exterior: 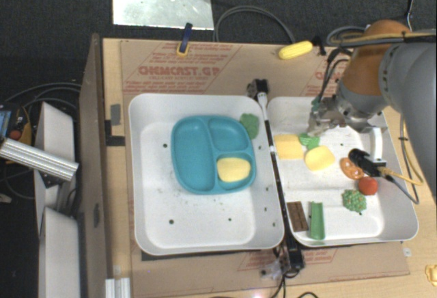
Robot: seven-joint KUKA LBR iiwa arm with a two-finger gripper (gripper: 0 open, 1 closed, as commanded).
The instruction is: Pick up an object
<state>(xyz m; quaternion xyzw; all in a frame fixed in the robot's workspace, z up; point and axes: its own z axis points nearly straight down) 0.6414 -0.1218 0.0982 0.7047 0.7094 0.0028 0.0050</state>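
The small green piece (311, 141) lies in the right bin (292, 114), in its upper half, directly under the tool (317, 127). The tool hangs low over it, close enough that contact cannot be judged. Whether the tool is spread or pressed together cannot be told from this angle, and nothing shows pinched in it.

To the left of the green piece, touching or nearly so, lies a yellow block (287, 147). Below and right of it is a yellow lump (319, 158). Further right lies an orange slice (349, 168), with a red ball (368, 186) below it and a green floret (354, 201) just beneath that. Along the bin's near edge a brown bar (295, 216) and a green stick (316, 220) lie side by side, both pointing away from the viewer.

The arm (410, 81) comes in from the right, its orange band (365, 61) above the bin's far right corner.

The left bin (153, 211) holds a blue plate (198, 153) with three compartments. A yellow piece (234, 169) sits in the lower right one. A green clump (250, 124) lies at the plate's upper right rim, near the wall shared with the right bin.

Both bins rest on the counter (205, 70), which is covered with printed brown card. On it, behind the right bin, lies a yellow banana shape (295, 50), well apart from everything in the bins.
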